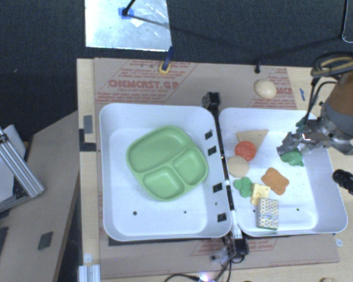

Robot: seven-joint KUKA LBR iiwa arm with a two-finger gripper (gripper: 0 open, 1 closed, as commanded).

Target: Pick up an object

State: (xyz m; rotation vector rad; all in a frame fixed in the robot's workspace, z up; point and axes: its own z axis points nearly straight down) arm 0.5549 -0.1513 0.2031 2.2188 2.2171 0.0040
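Apparently the green leafy toy (pixel 293 157) was the thing at issue: it lay in the right bin (pixel 329 216), up toward that bin's far right part, directly under the gripper (pixel 289 145). The gripper's grey fingers came down right at the toy's top edge, touching or nearly touching it, but whether they were spread or closed could not be told, nor whether the toy sat between them. The arm (pixel 344 107) reached in from the right, its orange band above the wrist and dark cables looping over it.

Well apart to the left of the green toy, a tan wedge (pixel 252 137) lay near the bin's far side, with a red round piece (pixel 245 150) touching its near edge. Just below that sat a pale beige round piece (pixel 237 167), close to the bin's left wall. Nearer the camera were a second green leafy piece (pixel 243 185), a small yellow block (pixel 260 192) just beside it, and an orange piece (pixel 275 180) to the right of both. A speckled rectangular packet (pixel 267 212) lay nearest the bin's front edge.

The left bin (pixel 117 216) held a light green divided plate (pixel 167 162) with three compartments, set at a slant. Beyond the bins, a cream egg-shaped object (pixel 265 89) rested on the cardboard sheet (pixel 141 81).
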